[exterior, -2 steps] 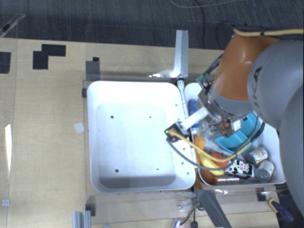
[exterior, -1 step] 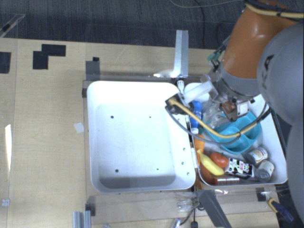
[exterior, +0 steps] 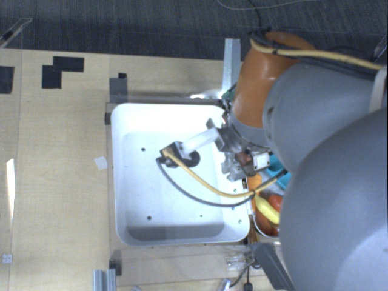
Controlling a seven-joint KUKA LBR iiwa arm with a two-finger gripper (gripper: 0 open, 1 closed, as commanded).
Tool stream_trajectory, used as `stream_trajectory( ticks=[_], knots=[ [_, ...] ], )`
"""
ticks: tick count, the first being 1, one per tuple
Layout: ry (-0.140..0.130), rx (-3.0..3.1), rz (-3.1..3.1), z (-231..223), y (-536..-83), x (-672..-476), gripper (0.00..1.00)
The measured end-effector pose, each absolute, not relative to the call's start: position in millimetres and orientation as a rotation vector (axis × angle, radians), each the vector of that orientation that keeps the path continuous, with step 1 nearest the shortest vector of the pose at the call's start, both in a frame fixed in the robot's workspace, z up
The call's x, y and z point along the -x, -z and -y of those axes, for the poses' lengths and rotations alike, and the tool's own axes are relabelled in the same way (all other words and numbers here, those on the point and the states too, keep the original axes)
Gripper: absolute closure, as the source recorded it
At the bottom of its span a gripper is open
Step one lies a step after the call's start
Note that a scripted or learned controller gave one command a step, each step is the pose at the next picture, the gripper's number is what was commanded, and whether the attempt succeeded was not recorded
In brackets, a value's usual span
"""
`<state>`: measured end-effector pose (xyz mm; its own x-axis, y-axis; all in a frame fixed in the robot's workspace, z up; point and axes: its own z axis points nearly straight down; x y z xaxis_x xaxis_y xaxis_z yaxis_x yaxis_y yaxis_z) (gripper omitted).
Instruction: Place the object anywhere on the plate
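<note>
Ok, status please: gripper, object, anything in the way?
Gripper at the right edge of the left bin. Yellow, orange and red items beside it, half hidden under the arm. Placed or not: cannot tell.

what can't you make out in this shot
Camera view:
- Right bin: mostly hidden under the arm.
- Yellow thing, red thing and blue thing there: partly covered by the arm, too little shows to name them.
- Whether any lies on a plate: hidden by the arm.

The grey arm (exterior: 330, 162) (orange-banded above the wrist) reaches in from the right, pincer (exterior: 236, 161) foremost.
</note>
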<state>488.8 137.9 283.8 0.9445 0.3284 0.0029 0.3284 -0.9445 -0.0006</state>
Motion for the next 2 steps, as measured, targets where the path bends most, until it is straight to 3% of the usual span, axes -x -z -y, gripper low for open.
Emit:
stream_trajectory(
  ticks=[1,2],
  knots=[
    [0.000,3.125,0.314,-217.5,-143.6,-498.7,1.00],
    [0.002,3.124,0.315,-218.0,-144.3,-498.8,0.00]
  ],
)
